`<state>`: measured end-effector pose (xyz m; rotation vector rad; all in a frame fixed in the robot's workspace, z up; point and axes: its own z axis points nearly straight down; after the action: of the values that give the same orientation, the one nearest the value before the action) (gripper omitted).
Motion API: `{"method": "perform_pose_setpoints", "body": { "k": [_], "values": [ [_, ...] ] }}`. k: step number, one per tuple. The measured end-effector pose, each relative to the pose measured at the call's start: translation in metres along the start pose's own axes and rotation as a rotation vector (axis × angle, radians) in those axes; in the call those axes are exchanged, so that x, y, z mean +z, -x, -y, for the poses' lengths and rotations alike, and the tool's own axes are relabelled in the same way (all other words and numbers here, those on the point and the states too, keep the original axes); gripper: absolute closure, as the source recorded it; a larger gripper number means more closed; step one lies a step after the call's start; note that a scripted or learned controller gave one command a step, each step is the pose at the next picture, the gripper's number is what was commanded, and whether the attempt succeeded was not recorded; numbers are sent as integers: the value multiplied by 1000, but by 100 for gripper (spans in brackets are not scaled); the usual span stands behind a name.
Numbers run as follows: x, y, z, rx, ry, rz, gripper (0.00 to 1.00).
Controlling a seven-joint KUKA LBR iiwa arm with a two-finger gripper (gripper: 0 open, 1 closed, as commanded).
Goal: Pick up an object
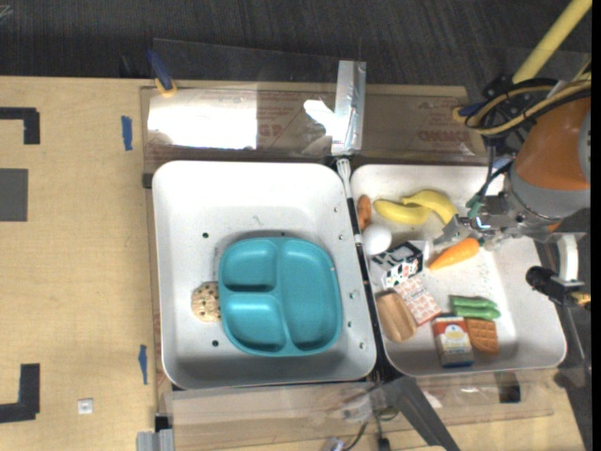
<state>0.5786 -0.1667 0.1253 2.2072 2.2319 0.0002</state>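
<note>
The right bin [540, 341] holds several toy foods. An orange carrot [453, 253] lies tilted near its middle, with a yellow banana [413, 209] behind it. My gripper [477, 222] sits at the carrot's upper right end, close over it or touching it. Its tip is dark and small against the bin. I cannot see whether the carrot is between its jaws. The grey arm with the orange band [556, 158] comes in from the right.
Also in the right bin are a white egg [377, 241], a brown sausage [363, 211], a black-and-white piece [402, 262], a bun [394, 316], a pink packet [420, 301], a green pod [474, 305], a red carton [454, 340] and a waffle [484, 334]. The left bin [178, 205] holds a teal divided plate [279, 292] and a cookie [205, 301].
</note>
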Motion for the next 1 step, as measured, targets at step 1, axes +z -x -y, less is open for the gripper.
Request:
{"method": "perform_pose_setpoints", "body": {
  "k": [1],
  "values": [
    [39,22,61,-107,2,3,0]
  ]
}}
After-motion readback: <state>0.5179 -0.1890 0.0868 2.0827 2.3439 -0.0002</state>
